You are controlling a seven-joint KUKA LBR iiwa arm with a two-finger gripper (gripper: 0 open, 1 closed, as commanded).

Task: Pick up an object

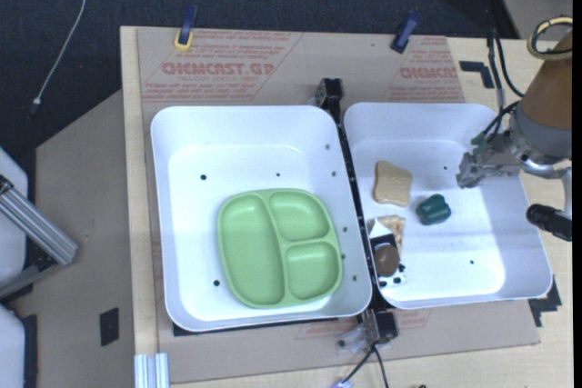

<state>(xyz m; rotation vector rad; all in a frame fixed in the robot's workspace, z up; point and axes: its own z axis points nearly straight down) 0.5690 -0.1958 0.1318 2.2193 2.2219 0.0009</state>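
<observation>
In the right bin lie a tan bread-like slice, a small dark green object, and a brown and black object with a pale tan piece beside it near the bin's left wall. My gripper hangs over the right bin's far right part, to the upper right of the green object and apart from it. Nothing shows between its fingers.
The left bin holds a light green divided plate. Black clips join the bins at the middle. A blue clamp and a yellow-blue clamp sit on the board's far edge. Cables run at the right.
</observation>
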